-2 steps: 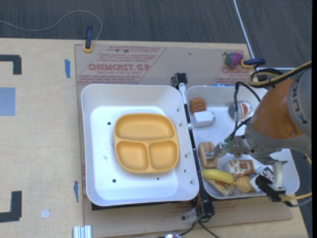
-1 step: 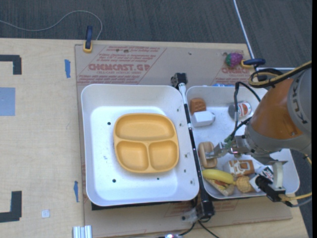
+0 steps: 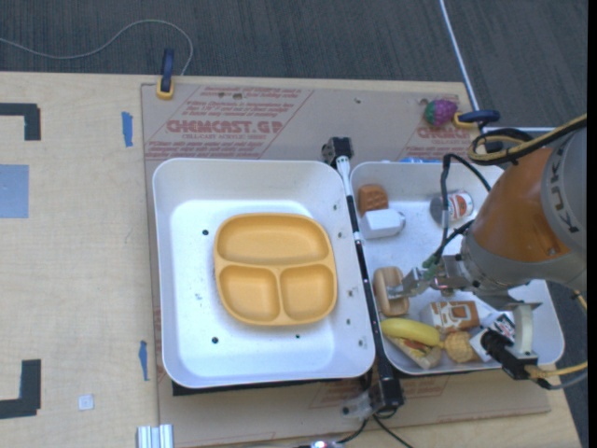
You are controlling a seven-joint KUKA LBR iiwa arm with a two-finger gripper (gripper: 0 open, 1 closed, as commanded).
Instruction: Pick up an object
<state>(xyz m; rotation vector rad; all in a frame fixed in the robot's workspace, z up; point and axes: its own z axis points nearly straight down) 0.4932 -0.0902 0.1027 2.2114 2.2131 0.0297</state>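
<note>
Start at the left of your view: the left bin [image 3: 177,250] carries a yellow divided plate [image 3: 275,267] set near its middle, all three of its wells bare, so it reads as the place a picked item would go rather than a thing to grab. Move right across the black bar [image 3: 353,215] where the two bins meet and you reach the right bin [image 3: 410,171], where everything you could pick is crowded. Toward its far end sit a small brown block [image 3: 373,197] and a white block [image 3: 382,220], touching or nearly so; beside them to the right is a round can [image 3: 457,207], partly under the arm [image 3: 522,222]. Nearer you lie a hot dog bun [image 3: 386,290], a banana [image 3: 410,330] just below it, a round cracker [image 3: 458,346] and a small printed box [image 3: 454,315]. The gripper [image 3: 424,281] hangs low over this near cluster, just right of the bun, and appears poised for something there. You cannot tell from this angle whether it is spread or pressed together, nor that it has anything. The items lie tightly packed, so a neighbour may get nudged, and the arm's bulk hides the bin's right side.
</note>
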